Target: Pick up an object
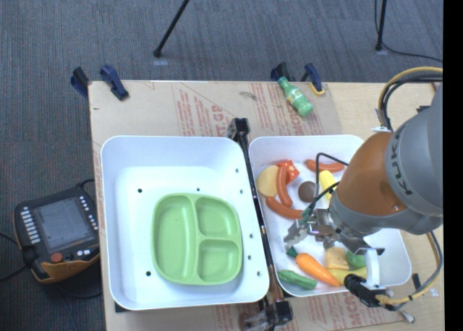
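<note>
You see the tool (302, 230) low inside the right bin (376, 150), over the toy food near the middle of that bin. Whether it is released or clenched, you cannot tell from here, and nothing is seen in its grasp, so I judge the pick is not yet done. The nearest object, a carrot (317, 269), lies just beside the tool toward the bin's front edge; its long axis runs slanted, with the tip toward the front right corner. The green plate (195, 238) sits in the left bin (123, 156).
</note>
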Tool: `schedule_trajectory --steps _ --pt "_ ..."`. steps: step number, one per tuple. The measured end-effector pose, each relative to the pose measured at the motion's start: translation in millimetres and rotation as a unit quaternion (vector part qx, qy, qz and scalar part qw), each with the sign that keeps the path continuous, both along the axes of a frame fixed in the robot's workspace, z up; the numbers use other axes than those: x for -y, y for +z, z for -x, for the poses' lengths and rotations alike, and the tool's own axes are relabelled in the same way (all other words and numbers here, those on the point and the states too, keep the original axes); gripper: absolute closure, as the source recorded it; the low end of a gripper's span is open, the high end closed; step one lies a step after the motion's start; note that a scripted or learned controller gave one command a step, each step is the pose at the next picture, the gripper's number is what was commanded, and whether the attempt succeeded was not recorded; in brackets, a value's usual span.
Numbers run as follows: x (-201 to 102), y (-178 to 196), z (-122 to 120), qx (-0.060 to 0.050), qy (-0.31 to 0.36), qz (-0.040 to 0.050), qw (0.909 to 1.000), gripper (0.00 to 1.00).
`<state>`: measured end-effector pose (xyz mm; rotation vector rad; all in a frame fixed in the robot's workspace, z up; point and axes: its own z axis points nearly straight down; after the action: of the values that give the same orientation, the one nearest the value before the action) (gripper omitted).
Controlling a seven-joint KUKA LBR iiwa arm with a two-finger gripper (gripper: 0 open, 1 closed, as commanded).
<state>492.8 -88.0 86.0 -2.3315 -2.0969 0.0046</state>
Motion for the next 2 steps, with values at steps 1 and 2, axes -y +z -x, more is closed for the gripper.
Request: schedule_trajectory --steps 1,2 --pt "-6 0 18 0.000 -0.018 -0.0001 0.9998 0.00" --pt "-6 0 -41 0.001 0.001 0.0003 1.0000 0.00"
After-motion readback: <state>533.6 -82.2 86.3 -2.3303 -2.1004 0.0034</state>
